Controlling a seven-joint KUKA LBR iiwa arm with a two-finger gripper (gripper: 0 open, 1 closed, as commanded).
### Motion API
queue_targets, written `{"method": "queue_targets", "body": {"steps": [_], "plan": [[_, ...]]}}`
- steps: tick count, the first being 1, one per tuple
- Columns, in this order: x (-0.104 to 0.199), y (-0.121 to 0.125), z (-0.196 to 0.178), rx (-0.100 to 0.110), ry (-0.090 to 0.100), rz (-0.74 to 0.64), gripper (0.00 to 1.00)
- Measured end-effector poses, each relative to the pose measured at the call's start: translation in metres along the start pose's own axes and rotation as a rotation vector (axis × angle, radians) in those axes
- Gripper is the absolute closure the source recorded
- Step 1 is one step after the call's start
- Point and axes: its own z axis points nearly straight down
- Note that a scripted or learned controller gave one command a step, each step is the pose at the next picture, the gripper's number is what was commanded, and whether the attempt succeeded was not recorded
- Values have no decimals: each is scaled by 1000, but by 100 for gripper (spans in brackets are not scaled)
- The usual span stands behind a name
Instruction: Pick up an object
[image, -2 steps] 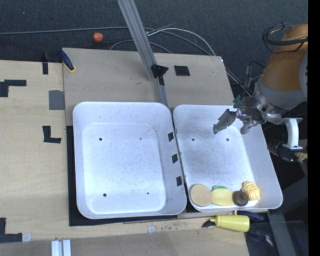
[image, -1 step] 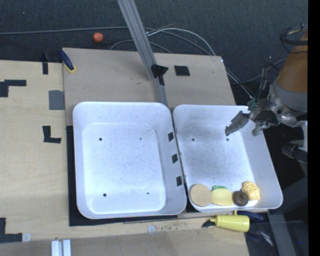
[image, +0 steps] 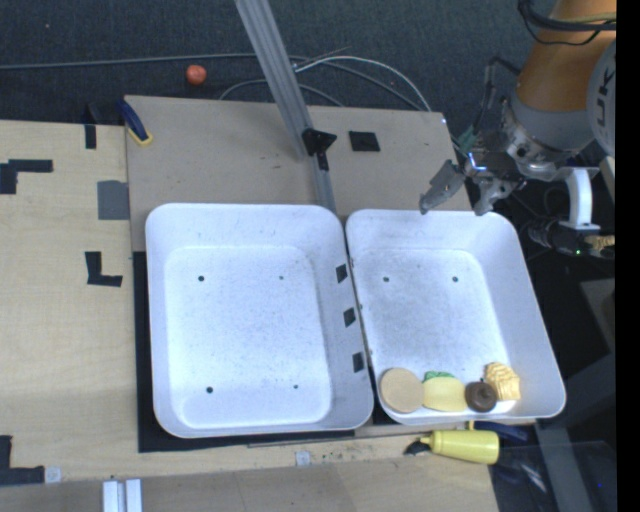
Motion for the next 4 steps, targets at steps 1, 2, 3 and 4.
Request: {"method": "queue_targets", "body": {"steps": [1, 2, 3, 4], "plan": [[-61, 15, -24, 0, -2, 7, 0], [53, 35, 5, 2, 1, -3, 0], [-1, 46, -9, 1, -2, 6, 0], [-104, 43, 6, 3, -2, 10, 0]]}}
